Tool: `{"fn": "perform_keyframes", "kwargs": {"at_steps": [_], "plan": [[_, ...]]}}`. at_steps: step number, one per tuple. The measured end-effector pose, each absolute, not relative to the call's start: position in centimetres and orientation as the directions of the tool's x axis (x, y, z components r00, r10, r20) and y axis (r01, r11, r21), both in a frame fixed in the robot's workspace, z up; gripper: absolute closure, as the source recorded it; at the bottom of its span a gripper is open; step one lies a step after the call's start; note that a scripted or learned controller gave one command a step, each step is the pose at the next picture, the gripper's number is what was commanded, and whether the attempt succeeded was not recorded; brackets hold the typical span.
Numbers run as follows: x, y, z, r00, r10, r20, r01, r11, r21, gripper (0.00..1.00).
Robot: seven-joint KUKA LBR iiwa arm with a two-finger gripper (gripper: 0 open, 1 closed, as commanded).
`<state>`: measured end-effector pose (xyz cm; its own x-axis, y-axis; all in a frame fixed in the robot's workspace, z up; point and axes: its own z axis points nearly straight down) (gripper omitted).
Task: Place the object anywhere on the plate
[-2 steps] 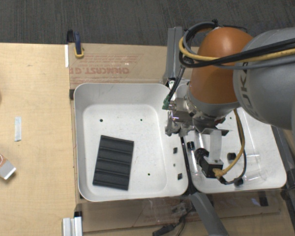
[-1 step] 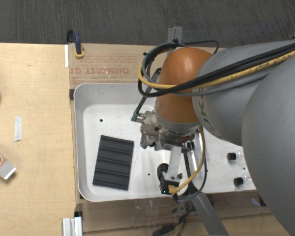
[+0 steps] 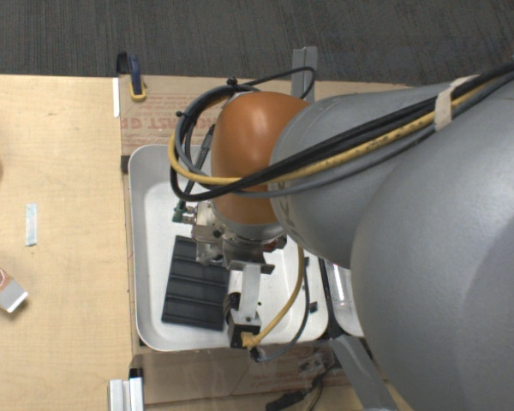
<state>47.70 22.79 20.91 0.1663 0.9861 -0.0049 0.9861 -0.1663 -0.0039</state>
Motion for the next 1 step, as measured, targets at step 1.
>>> {"fn": "perform_keyframes", "kwargs": {"at_steps": [1], "plan": [[47.71, 22.78, 20.92, 0.167, 0.986, -0.005, 0.986, -0.167, -0.004, 0.0]]}}
